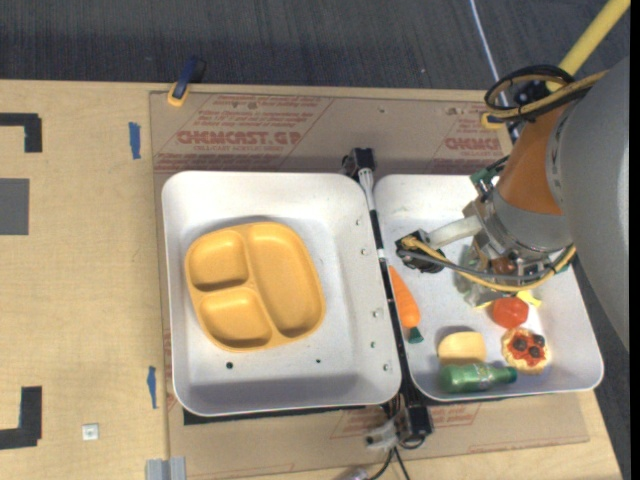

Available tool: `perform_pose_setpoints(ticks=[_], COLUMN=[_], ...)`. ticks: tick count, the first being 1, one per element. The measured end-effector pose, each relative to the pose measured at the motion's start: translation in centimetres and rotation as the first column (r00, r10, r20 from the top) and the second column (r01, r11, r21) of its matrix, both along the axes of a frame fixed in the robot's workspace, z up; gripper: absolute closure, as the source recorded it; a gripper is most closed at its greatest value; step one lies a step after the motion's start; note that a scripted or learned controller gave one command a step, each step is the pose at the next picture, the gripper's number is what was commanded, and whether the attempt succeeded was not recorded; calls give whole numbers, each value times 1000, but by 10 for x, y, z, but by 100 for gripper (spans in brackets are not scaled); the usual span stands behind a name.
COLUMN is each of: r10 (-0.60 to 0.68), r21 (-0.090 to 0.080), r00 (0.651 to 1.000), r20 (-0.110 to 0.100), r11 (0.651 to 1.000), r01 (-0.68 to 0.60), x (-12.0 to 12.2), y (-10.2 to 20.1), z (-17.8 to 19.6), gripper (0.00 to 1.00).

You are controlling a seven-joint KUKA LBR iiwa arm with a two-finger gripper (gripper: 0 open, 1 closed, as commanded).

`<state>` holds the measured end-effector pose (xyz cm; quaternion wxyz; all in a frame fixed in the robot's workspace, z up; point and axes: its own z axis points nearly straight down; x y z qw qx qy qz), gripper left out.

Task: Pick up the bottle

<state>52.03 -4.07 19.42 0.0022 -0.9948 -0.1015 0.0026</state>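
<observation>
A: Where's the bottle (477, 375)?

B: Lower right of the frame, in the right bin (575, 363). Green, lying on its side near the bin's bottom edge, cap end pointing right.

A: What's around it?

B: Yellow block (461, 346) just above it, close to touching. Small tart with dark berries (526, 348) just to the upper right of it. Red tomato (509, 311) above the tart. Carrot (404, 299) lies along the bin's left side, up and left of the bottle.

A: Arm?

B: Arm (560, 183) comes in from the right edge, orange band visible. Gripper (490, 268) sits over the middle of the right bin, above the tomato, well apart from the bottle. Cables wrap around it.

A: Open or closed?

B: Cannot tell, too cluttered by wiring. Nothing visibly held.

A: Left bin?

B: Left bin (200, 368) has a yellow divided tray (255, 285), three sections, centre left of the frame, tilted a bit.
</observation>
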Motion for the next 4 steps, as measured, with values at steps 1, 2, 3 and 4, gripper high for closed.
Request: perform_pose_setpoints(ticks=[1,2,3,4], r10=[251,346,691,690], r21=[0,0,0,0], r00=[968,938,723,724], r20=[1,2,4,4], r11=[968,938,723,724], r01=[-251,-346,-691,-690], x=[7,-42,-42,-41], y=[72,50,82,82], z=[-10,32,-10,0], gripper=[100,100,100,100])
